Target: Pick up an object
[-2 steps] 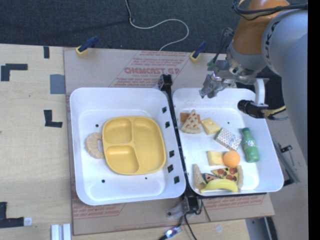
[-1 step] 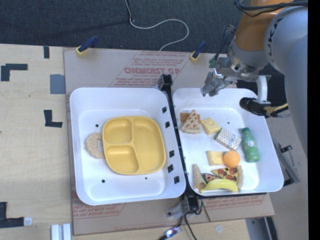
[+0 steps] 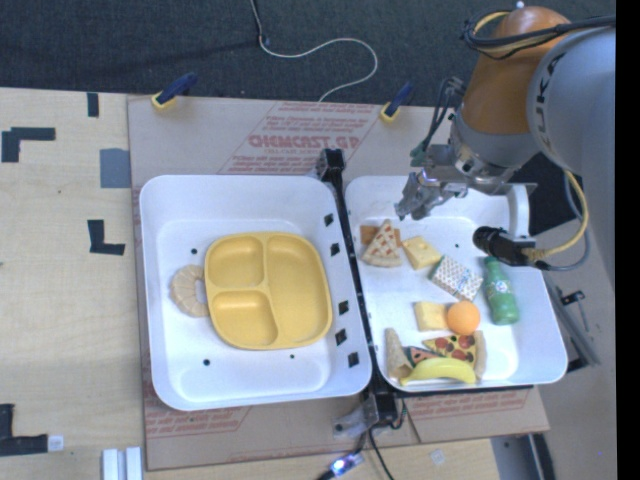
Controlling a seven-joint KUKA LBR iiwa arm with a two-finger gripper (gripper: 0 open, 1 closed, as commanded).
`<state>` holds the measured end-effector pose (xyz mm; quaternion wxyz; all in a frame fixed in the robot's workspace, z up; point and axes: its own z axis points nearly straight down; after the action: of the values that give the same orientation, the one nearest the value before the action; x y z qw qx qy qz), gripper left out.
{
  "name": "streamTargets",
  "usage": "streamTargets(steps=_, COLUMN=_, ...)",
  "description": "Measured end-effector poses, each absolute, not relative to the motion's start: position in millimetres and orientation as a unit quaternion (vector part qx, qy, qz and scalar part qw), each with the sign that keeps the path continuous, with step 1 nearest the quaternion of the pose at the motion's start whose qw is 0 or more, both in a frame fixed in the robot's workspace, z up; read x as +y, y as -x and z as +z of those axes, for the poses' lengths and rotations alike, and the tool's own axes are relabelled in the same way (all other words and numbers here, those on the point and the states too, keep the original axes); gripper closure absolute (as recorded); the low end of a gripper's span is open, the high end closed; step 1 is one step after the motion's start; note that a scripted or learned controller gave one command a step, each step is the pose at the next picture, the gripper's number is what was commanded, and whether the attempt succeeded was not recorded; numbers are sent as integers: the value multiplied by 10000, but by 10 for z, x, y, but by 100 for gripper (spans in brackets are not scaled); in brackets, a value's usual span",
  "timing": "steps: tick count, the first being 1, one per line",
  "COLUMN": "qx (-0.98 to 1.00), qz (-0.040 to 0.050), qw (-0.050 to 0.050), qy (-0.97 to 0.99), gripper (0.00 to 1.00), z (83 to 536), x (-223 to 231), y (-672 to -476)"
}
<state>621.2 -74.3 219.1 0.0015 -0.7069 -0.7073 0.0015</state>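
The claw [image 3: 418, 202] hung over the far part of the right bin [image 3: 527, 344], tilted down toward the waffle wedge [image 3: 380, 246]. It sat just beyond that wedge and a little to its right in the view, apart from it. Whether the claw was spread or pressed together could not be told from this angle. Behind it, the grey arm [image 3: 570, 68] with its orange band [image 3: 505, 68] rose well to the right of the wedge.

The waffle wedge lay on the bin floor close to the wall shared by the two bins. Just right of the wedge sat a small yellow block [image 3: 421, 252], touching it or nearly so. Further right and nearer the camera lay a checkered packet [image 3: 457, 278], and beyond that a green bottle [image 3: 500, 291] lay near the bin's right wall.

Nearer the camera than the wedge were a pale cheese piece [image 3: 430, 315] with an orange [image 3: 462, 318] touching its right side. Nearer still, a pizza slice [image 3: 455, 348] and a banana [image 3: 440, 370] lay close together, with a brown bread piece [image 3: 397, 349] beside them.

Left of the wedge, across the shared wall, the left bin [image 3: 170, 228] held a yellow divided plate [image 3: 268, 290], and a round cracker [image 3: 186, 290] touched the plate's left edge.
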Motion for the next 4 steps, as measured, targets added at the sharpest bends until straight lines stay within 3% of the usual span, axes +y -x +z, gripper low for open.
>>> streamTargets(steps=1, qx=-7067, qz=14, qw=14, qy=7075, gripper=100, z=2288, x=-726, y=-5766)
streamTargets(steps=2, qx=-7070, qz=15, qw=13, qy=7072, gripper=100, z=2147, x=-645, y=-5643)
streamTargets(steps=4, qx=-7076, qz=0, qw=1, qy=7066, gripper=100, z=2307, x=-680, y=-5780)
